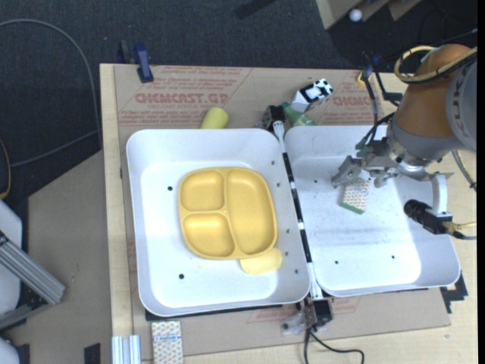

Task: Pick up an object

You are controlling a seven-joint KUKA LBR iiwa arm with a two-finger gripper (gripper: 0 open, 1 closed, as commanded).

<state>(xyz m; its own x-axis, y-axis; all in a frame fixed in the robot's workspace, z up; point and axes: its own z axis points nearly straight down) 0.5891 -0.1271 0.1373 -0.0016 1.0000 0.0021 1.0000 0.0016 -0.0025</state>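
Two white bins sit side by side on the tabletop [114, 165]; the left bin [151, 226] holds a yellow divided plate [227, 211] with a pale yellow piece [261, 262] tucked at its lower edge; the right bin [379, 264] holds a small speckled sponge [354, 197] with a green edge, near its upper middle; the gripper [362, 169] hangs just above the sponge, touching or nearly so; whether it has hold of the sponge cannot be told; a yellow object [215, 117] lies on the tabletop behind the left bin.
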